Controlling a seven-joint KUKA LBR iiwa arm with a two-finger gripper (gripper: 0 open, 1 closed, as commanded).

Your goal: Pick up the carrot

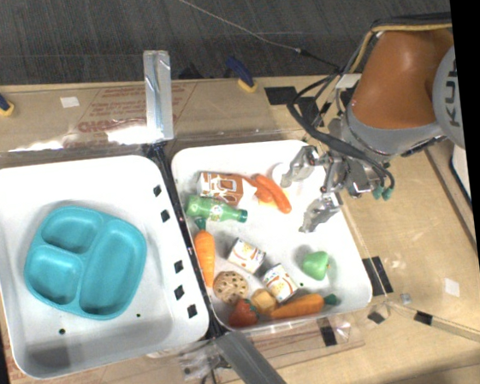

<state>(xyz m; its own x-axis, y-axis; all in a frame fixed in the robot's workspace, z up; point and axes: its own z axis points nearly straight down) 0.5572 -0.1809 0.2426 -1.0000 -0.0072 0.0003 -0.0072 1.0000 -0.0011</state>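
Nearest the viewer, along the near wall of the right bin (363, 278), a carrot (298, 307) lies flat on its side, with a red strawberry-like piece (242, 313) at its left end and a small can (280, 282) touching it just beyond. Right of the can sits a green pear (316, 263); left of it a round cookie (228, 285) and a small carton (245, 254). A second carrot (205, 256) lies lengthwise against the bin's left wall, and a green bottle (213, 209) rests past its far end. Farther back lie an orange-and-white box (221, 186) and a third, smaller carrot (271, 191). Over the bin's far right corner hangs the gripper (310, 189), fingers spread wide apart with nothing between them. Left of the right bin, the other bin holds a teal divided plate (84, 260).
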